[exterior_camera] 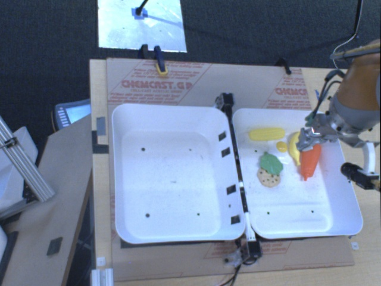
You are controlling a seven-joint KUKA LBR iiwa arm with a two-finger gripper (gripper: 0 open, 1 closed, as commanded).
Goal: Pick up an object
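My gripper (309,140) reaches in from the right over the right bin (297,222), near its far right part. It is shut on the wide upper end of an orange carrot (309,163), which hangs point-down just below the fingers. A yellow banana (293,148) lies right beside the carrot on its left. Further left lie a yellow corn cob (266,134), a green leafy piece (271,162) and a round tan cookie (269,178) touching the green piece.
The left bin (172,180) sits beside the right one, with a black clipped divider (234,171) between them. Both rest on a cardboard sheet (196,79). A black fitting (359,176) sticks in at the right bin's right rim.
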